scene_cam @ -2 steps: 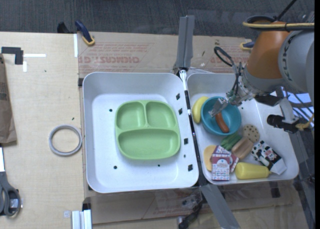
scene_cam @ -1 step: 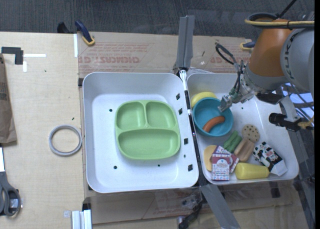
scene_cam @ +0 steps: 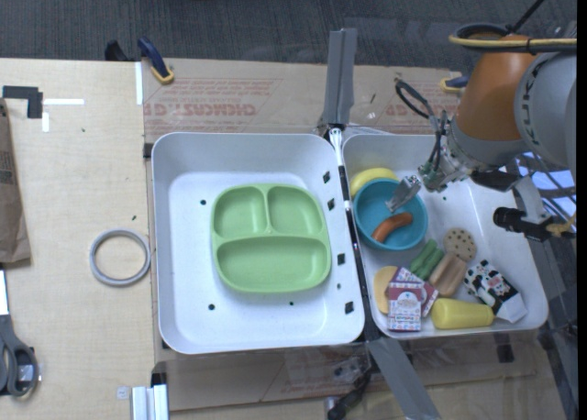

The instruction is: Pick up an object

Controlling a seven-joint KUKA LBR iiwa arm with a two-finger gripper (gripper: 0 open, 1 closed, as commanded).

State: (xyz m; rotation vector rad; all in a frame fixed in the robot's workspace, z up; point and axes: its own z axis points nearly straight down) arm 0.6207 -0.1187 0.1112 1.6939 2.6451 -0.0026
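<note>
Gripper (scene_cam: 404, 194) over the blue bowl (scene_cam: 392, 216) in the right bin (scene_cam: 532, 303); finger state cannot be told. Orange sausage (scene_cam: 393, 226) lies in the bowl. Green divided plate (scene_cam: 271, 237) in the left bin (scene_cam: 174, 226).

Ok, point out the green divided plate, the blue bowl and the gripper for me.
green divided plate (scene_cam: 271, 237): camera view, on the divider between its compartments.
blue bowl (scene_cam: 376, 212): camera view, on its inner left wall.
gripper (scene_cam: 404, 194): camera view, at the fingertips, over the bowl.
</note>
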